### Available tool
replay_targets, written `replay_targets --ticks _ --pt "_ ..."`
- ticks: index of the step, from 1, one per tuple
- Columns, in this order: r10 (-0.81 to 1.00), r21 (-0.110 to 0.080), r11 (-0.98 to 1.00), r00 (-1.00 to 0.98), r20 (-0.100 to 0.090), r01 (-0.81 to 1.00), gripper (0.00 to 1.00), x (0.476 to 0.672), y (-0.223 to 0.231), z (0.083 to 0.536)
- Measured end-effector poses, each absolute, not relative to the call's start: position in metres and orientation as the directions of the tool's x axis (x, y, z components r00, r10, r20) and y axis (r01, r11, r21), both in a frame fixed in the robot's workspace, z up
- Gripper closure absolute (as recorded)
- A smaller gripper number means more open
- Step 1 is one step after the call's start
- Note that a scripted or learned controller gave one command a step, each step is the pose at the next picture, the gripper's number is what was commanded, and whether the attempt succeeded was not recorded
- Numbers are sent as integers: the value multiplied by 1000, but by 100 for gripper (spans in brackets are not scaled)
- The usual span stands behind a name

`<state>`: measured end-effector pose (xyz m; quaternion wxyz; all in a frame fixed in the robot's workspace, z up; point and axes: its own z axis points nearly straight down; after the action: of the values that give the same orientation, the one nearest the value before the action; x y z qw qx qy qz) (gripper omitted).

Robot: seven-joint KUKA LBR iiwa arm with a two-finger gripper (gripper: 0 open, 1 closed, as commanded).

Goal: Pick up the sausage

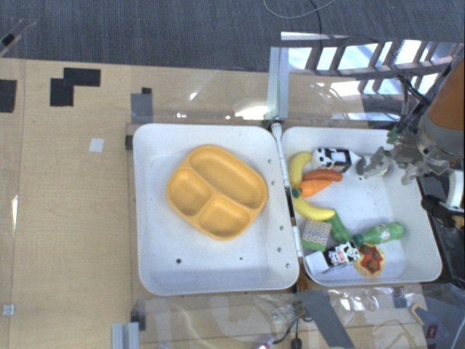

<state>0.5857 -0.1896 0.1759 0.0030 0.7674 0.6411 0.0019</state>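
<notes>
pizza slice (pixel 370 260) hugs right bin's (pixel 407 217) front edge.

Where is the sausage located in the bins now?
The sausage lies in the right bin, near its left wall, just above the carrot and below the black-and-white cow toy.
</notes>
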Motion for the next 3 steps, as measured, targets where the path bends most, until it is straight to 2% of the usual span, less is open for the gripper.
replay_targets --ticks 1,2,3 --pt "1000 11 -28 28 -2 1000 0 604 -183 89" --pt "1000 9 -12 12 -3 1000 0 641 -199 198" --pt "984 6 -180 180 -1 984 0 634 -200 212"
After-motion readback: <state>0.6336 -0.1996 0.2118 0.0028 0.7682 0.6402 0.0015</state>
